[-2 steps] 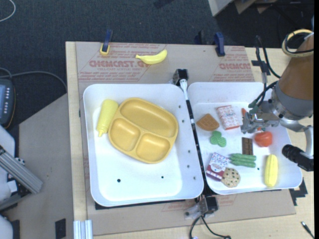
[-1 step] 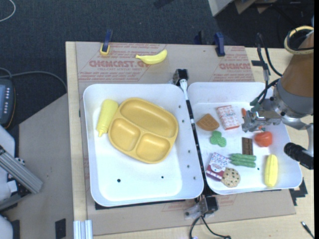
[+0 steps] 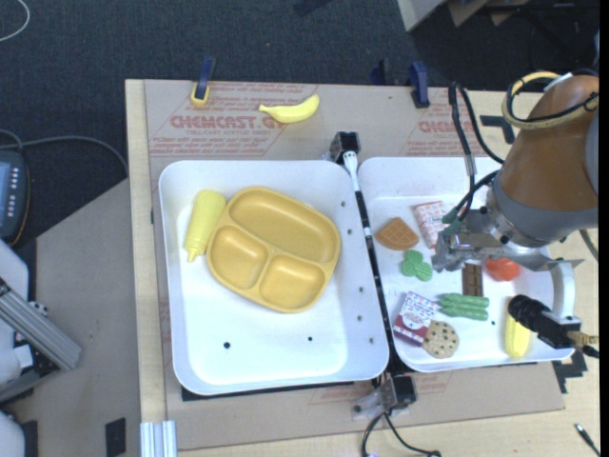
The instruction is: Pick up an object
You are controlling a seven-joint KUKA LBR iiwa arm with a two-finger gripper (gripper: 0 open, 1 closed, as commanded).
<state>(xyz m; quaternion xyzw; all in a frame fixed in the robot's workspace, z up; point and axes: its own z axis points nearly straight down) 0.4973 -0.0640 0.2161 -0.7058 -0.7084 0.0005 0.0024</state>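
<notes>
My gripper hangs low over the middle of the right bin, with the grey arm reaching in from the right. Just below it lies a brown chocolate bar, and a green toy sits to its left. A red-orange piece lies on its right side. Nearby are a brown bread slice, a pink packet, green beans, a red and white packet, a cookie and a yellow piece. Nothing is seen held.
The left bin holds a yellow divided tray and a yellow bottle beside it. A toy banana lies on the cardboard behind the bins. Blue clamps stand at the bench's back edge.
</notes>
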